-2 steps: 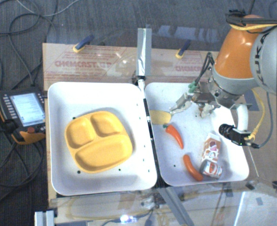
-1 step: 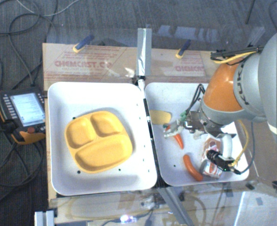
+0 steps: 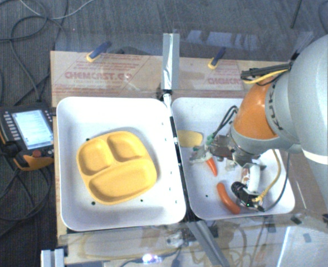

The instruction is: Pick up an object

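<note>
- Reaching in from the right of the frame, the arm [image 3: 297,110] bends over the right bin [image 3: 197,113], its orange band above the bin's middle.
- The gripper [image 3: 204,153] sits low in the left half of that bin, near the wall shared with the left bin [image 3: 66,149].
- Whether the gripper is open or closed cannot be told; nothing is seen held in it.
- A small carrot [image 3: 212,166] lies just below and right of the gripper, tilted, very close to it; contact is unclear.
- A pale yellow slice [image 3: 190,138] lies just above the gripper, by the bin's left wall.
- A sausage [image 3: 228,199] lies near the bin's lower edge, apart from the carrot.
- A yellow plate [image 3: 117,166] with three compartments lies in the middle of the left bin.
- A pendant [image 3: 24,131] with a lit screen rests at the left edge of the frame.
- Two clamps [image 3: 98,50] grip the board [image 3: 97,77] above the bins.
</note>
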Action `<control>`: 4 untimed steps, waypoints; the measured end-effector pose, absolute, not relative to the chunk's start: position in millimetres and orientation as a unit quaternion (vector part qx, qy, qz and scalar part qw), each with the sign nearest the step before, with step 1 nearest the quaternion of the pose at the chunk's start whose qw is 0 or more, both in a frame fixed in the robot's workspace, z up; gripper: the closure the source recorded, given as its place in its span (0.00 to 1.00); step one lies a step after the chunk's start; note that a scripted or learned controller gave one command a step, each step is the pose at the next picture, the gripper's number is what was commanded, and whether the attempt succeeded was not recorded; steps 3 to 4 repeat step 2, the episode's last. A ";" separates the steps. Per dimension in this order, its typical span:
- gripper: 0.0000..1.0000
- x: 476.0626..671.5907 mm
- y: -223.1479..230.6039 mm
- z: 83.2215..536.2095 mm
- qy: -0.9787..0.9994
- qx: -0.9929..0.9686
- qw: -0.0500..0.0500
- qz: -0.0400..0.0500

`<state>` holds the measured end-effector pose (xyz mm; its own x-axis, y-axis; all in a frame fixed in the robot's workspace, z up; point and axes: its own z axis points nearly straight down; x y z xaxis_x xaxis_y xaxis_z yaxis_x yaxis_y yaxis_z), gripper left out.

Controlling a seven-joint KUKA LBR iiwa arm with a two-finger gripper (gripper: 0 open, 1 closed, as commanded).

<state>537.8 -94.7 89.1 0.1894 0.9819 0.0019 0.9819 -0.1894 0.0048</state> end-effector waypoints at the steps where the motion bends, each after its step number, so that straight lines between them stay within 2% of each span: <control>1: 1.00 539.1 -95.6 99.3 0.637 0.771 0.004 0.003; 2: 1.00 551.5 -61.0 202.6 0.637 0.771 0.000 -0.002; 4: 1.00 551.5 -61.0 202.6 0.637 0.771 0.000 -0.002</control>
